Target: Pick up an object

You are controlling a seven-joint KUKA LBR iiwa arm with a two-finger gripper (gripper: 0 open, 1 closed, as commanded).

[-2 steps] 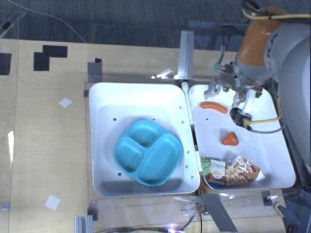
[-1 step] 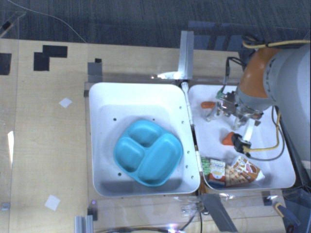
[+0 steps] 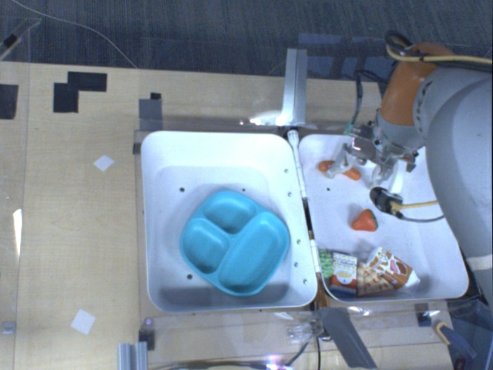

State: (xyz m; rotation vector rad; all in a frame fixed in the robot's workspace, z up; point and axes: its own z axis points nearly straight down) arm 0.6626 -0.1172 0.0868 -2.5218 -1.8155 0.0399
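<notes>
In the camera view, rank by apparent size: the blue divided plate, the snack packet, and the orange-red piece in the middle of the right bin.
Largest to smallest:
1. Blue plate
2. Snack packet
3. Orange-red piece
The gaps are clear; no ties.

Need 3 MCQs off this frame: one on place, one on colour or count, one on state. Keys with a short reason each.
1. Where does the blue divided plate lie?
A. in the left bin
B. in the right bin
C. on the bench outside the bins

2. How many compartments does the plate have?
A. two
B. three
C. five

3. How does the snack packet lie relative to the gripper?
A. clamped in the gripper
B. lifted above the bin
C. flat on the bin floor, apart from the gripper

Key: 1 A, the plate sits inside the left bin. 2 B, two smaller sections and one larger show. 3 C, the packet rests at the near end of the right bin beside a small carton, while the gripper hangs over the far end near a small orange piece.
</notes>
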